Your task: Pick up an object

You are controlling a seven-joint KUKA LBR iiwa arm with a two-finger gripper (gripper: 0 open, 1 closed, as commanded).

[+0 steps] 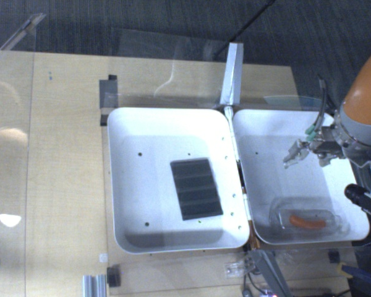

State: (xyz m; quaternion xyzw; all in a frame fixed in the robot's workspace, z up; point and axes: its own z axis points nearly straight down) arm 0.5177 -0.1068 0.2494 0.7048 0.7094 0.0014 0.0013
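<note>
The pincer hung over the right bin, prongs seemingly apart and holding nothing, probably poised to descend. The orange object in its clear case lay nearer that bin's front.

Camera view: single fixed camera, mounted above the bench, looking down at a slant. Far edge of the bench lies toward the top of frame, dark floor beyond it; near edge at the bottom. Range: moderate, wide enough to take in both white bins whole, left bin near centre, right bin toward the right side. Arm enters from the right, cropped by the frame edge. No second view; no shared coverage.
</note>
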